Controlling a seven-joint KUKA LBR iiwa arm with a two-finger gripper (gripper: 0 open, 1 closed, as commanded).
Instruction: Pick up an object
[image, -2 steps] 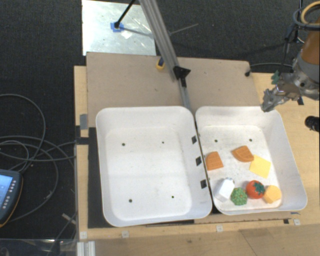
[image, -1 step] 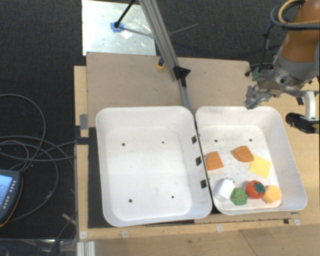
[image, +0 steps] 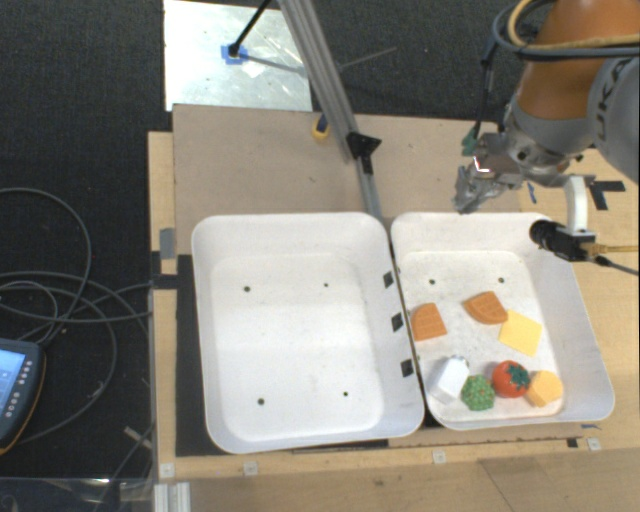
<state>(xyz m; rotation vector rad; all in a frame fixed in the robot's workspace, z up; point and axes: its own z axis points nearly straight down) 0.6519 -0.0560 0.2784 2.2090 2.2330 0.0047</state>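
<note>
The hand is hanging above the far rim of the right bin, at about 12 o'clock of that bin, a little toward its left corner. It is holding nothing. I cannot tell if it is released or clenched, because this part is dark and small in the view. The grey arm with the orange band is coming in from 1 o'clock of the picture.

All the objects are lying in the right bin, well apart from the hand. An orange wedge is sitting at 9 o'clock of the bin floor, and an orange-brown piece is lying near the middle. A yellow square is lying just at 4 o'clock of that piece. Along the near side, at 6 o'clock, a white block, a green piece, a red piece and a yellow-orange block are standing in a row, close to each other.

The left bin is lying just beside the right one on the desk.
</note>
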